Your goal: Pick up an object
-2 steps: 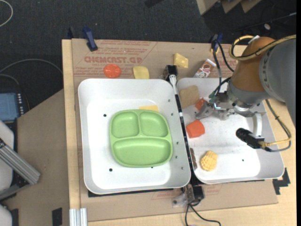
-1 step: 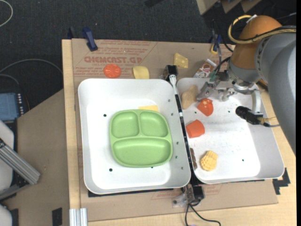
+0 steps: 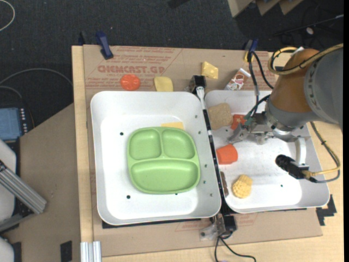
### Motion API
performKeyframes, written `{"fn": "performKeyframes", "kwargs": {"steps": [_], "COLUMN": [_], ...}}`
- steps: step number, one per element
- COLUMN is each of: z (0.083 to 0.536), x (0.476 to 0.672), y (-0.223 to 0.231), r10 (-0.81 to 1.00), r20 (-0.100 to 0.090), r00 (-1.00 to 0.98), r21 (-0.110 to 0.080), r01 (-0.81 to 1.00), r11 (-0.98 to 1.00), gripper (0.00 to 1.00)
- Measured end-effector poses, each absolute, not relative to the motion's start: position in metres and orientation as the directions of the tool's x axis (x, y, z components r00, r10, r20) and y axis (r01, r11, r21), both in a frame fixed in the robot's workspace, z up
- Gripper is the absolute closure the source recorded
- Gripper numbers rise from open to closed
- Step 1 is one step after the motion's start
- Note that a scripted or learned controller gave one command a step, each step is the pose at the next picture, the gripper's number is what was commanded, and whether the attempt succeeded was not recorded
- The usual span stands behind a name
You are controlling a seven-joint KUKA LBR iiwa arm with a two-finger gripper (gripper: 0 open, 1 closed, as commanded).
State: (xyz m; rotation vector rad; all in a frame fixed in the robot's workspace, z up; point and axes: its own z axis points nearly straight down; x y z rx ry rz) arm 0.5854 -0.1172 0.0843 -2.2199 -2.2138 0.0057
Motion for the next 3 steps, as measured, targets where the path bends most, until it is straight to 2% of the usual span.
{"fn": "performKeyframes", "kwargs": {"steps": [1, 2, 3], "z": [0.085, 0.085, 0.096], "x": [0.667, 0.64, 0.641], "y": [-0.114, -0.099, -0.1], "r10": [1.0, 1.0, 1.0], "r20": [-0.002, 0.002, 0.0], "r00": [-0.007, 0.001, 0.0], "r21": [-0.009, -0.005, 0.0], "r01": [1.0, 1.0, 1.0], "r11": [0.007, -0.001, 0.0], "gripper": [0.0, 0.0, 1.0]}}
